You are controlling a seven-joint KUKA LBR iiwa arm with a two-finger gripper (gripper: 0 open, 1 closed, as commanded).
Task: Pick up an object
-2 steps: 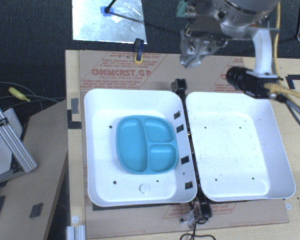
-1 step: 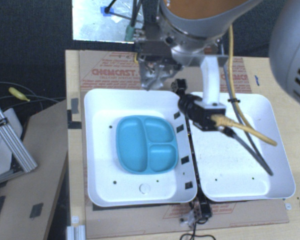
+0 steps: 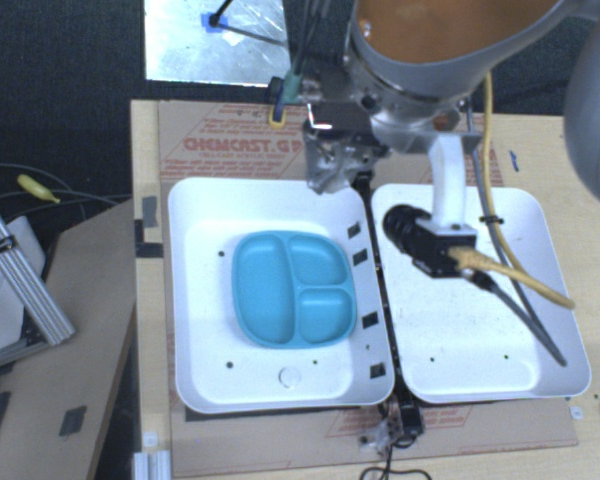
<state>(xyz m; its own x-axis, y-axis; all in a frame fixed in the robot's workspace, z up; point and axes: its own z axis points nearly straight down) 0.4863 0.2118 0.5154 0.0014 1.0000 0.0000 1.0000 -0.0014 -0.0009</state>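
Left bin [image 3: 195, 268] holds blue divided plate [image 3: 293, 290].

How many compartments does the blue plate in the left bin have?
3: on the blue plate, one long section along its left side, one upper right, one lower right. None look hidden.

Two white bins lie side by side on a brown board [image 3: 230, 138] with red printing; the left bin [image 3: 195, 268] and the right bin [image 3: 540, 268] touch along the middle, where small black clips [image 3: 360, 258] sit. Behind the board a shiny sheet [image 3: 195, 28] carries blue tape [image 3: 216, 21]. At the left stands an aluminium rail [image 3: 15, 278], near a yellow cable [image 3: 38, 189].
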